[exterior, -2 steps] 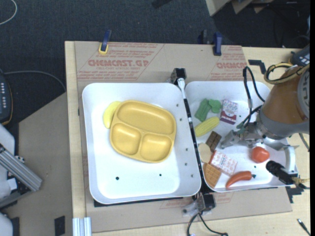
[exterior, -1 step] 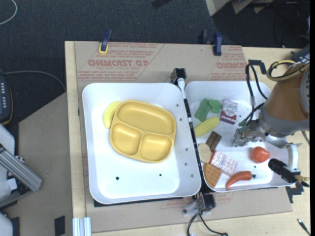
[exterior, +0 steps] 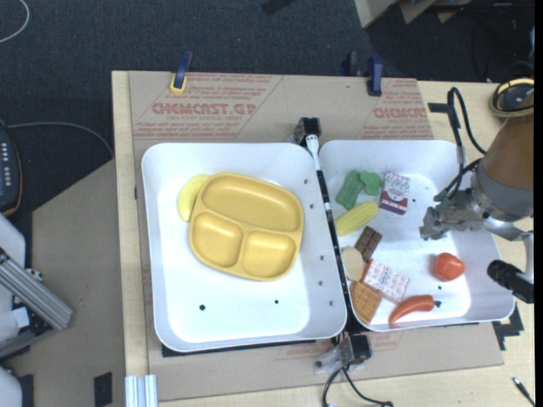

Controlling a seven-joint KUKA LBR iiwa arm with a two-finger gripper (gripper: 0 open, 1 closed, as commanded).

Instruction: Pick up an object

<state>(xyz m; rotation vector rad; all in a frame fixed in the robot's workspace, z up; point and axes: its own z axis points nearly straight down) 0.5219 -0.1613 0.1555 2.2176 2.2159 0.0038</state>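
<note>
1. Nearest the camera, the front rim of the right bin lay on the tabletop; this bin served as the landmark.
2. Just inside that rim lay a red chili pepper, beside a waffle piece and a red-and-white packet.
3. A red tomato sat toward the bin's right side, just below the hand, and seemed the likeliest thing to pick.
4. The hand hung over the bin's right half, near the tomato but apart from it; whether its fingers were apart or together could not be told, and nothing showed between them.
5. At the bin's far left lay a corn cob, a green piece and a brown block, loosely scattered, presumably as grasp targets.
6. To the bin's left, the second bin held a yellow divided tray.
</note>
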